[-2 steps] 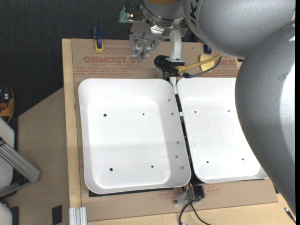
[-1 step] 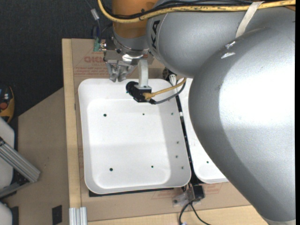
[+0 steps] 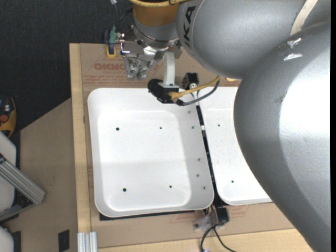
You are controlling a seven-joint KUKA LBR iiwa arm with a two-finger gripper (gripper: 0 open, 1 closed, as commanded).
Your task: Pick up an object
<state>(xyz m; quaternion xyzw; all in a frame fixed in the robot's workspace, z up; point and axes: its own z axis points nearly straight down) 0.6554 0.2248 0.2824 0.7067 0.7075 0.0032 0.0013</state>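
My gripper [image 3: 137, 68] hangs below the orange wrist band, above the brown board just beyond the far rim of the left bin [image 3: 97, 140]. It is small and blurred. That bin's white floor shows several small dark dots. Of the right bin [image 3: 231, 188], a strip of white floor shows; the grey arm [image 3: 262, 62] hides the rest of it.
A black fitting with cables [image 3: 164, 92] sits at the far junction of the bins, and a black strip [image 3: 206, 146] runs between them. A small blue and yellow part [image 3: 111, 41] stands at the board's far edge. An aluminium rail [image 3: 21, 182] lies at left.
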